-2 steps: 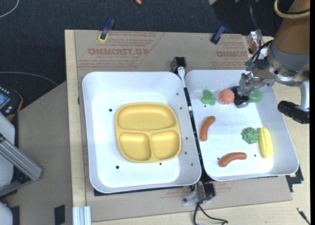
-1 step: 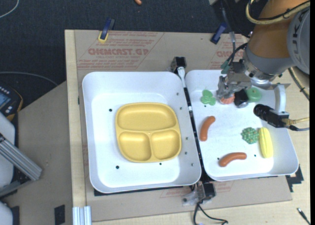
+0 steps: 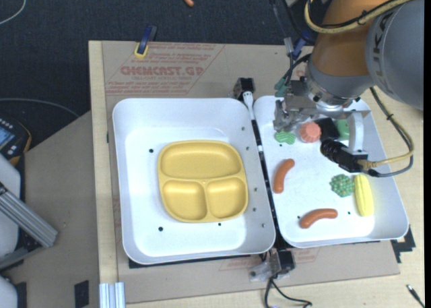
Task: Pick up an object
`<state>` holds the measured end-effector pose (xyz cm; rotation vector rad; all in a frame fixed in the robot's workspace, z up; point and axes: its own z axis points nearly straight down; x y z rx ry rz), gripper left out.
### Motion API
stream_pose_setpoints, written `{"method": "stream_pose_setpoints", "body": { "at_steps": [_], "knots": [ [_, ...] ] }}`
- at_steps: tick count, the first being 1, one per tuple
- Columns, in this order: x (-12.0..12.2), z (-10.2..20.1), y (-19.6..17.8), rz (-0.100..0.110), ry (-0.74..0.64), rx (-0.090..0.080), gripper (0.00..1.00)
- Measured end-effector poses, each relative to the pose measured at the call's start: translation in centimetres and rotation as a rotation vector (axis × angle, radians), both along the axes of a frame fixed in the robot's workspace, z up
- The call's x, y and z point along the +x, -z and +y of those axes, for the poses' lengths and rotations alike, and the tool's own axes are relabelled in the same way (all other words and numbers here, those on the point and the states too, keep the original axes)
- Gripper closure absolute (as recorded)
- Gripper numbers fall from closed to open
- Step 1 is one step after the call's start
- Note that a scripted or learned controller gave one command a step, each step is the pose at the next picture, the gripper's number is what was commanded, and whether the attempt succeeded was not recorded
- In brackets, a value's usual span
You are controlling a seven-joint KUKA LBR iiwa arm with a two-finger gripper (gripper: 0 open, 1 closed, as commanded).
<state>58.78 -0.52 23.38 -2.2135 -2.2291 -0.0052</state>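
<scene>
The arm enters from the upper right of the frame, and its end effector [image 3: 294, 119] hangs low over the upper left corner of the right bin [image 3: 384, 222]; whether it is open or closed, or grips anything, I cannot tell. Just below it lies a small green piece [image 3: 285, 137], with a pink round piece [image 3: 310, 131] beside that. Lower in this bin sit an orange sausage [image 3: 283, 174], a second sausage [image 3: 318, 217], a green broccoli-like piece [image 3: 341, 185] and a yellow corn cob [image 3: 363, 195]. The left bin [image 3: 131, 185] holds a yellow divided tray [image 3: 202, 180]. Both bins rest on the surface [image 3: 108, 84]
</scene>
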Motion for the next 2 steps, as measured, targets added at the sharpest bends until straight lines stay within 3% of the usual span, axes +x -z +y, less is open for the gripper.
{"method": "stream_pose_setpoints", "body": {
  "at_steps": [1,2],
  "knots": [
    [-1.4,1.9,0.1,0.005,0.004,-0.001,1.00],
    [-0.2,1.1,1.2,0.002,0.008,-0.004,1.00]
  ]
}}
